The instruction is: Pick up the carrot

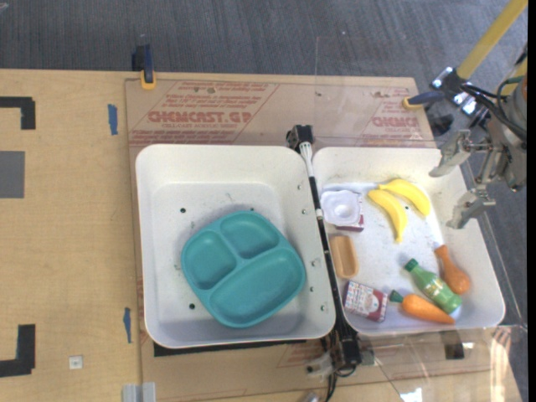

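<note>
Camera view: the tool (476,182) hangs above the far right rim of the right bin (494,283), its two fingers spread wide with nothing between them; this placement is judged to be a standby position ahead of a descent, since the carrot (426,310) lies well apart from it. The carrot rests on its side at the near edge of the right bin, pointed end toward the bin's right wall, touching a green bottle (433,286) that lies just behind it. That contact is judged to leave little finger room on the far side. The right bin also holds a banana (400,201), a white cup (343,208) and a red carton (366,301). The left bin (159,224) holds a teal divided plate (242,267).
</note>
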